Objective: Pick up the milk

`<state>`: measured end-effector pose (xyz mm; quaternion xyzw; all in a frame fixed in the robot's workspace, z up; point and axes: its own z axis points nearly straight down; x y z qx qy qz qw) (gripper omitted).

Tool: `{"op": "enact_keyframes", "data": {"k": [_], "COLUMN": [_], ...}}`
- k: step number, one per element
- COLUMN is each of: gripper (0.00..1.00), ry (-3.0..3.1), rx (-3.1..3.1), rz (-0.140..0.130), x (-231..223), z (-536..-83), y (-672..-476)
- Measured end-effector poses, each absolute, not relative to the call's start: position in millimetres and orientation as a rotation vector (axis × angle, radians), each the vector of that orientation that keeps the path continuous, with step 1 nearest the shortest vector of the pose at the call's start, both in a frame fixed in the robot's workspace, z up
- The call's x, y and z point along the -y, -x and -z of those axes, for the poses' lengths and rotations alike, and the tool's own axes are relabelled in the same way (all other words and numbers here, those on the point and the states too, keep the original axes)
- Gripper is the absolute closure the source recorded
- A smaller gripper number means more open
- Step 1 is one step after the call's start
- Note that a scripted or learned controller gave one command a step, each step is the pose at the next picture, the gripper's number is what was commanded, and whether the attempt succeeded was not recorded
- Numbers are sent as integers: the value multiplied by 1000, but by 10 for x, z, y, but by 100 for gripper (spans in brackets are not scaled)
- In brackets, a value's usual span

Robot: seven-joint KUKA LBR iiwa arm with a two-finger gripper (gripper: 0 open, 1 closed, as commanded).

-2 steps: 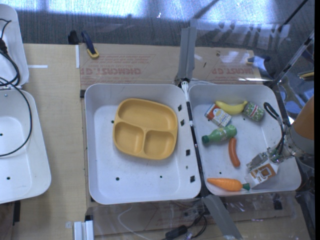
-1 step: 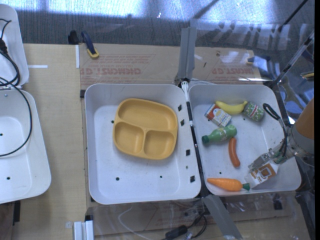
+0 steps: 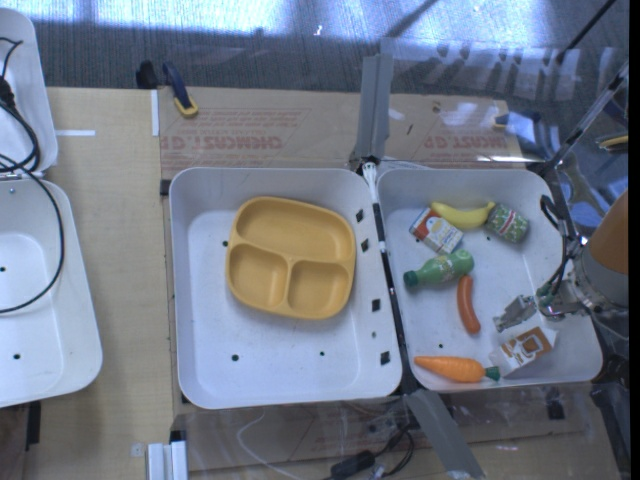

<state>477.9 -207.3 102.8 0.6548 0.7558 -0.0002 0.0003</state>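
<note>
While the jaws (image 3: 520, 313) hang low near the right edge of the right bin (image 3: 470, 190), they sit just above the milk (image 3: 527, 346), a small carton in that bin's front right corner. I cannot tell how wide they are open, and no thing shows between them. My guess: this is the reach step. Next, drop onto the milk, close, then lift.

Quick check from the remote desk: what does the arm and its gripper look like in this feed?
At the right edge, a patch of orange band shows above the wrist. Below it sits the gripper, a pale grey metallic piece with a small green spot beside it. Thin dark cables loop around the wrist. No markings are readable.
</note>
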Motion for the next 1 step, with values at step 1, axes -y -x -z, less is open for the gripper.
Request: {"op": "enact_keyframes", "data": {"k": [1], "gripper": [0], "ry": [-1898], "rx": [-2511], "rz": [-4], "x": [2138], "z": [-912], "y": [-4782]}}
